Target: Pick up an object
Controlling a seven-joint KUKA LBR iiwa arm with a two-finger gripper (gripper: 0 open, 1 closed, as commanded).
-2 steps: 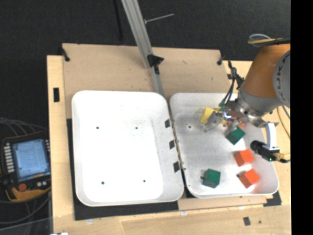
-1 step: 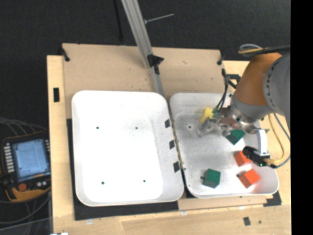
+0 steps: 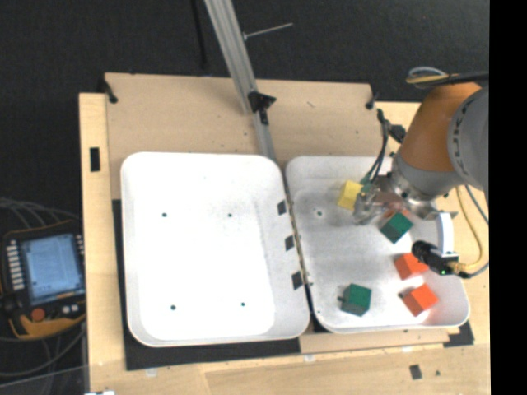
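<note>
Block: small yellow block (image 3: 350, 194), tilted, in the right bin (image 3: 329, 245), just left of the gripper.
Gripper: gripper (image 3: 366, 206) touching the block; its opening is too blurred to tell.

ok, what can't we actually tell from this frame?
- End effector in the camera view: the wrist above it hides the tips, so its contact with the yellow block is unclear.
- Green block beside the wrist: partly covered by the arm.
- Arm: cut off at the right edge.
- Pendant screen at left: text too small to read.
</note>
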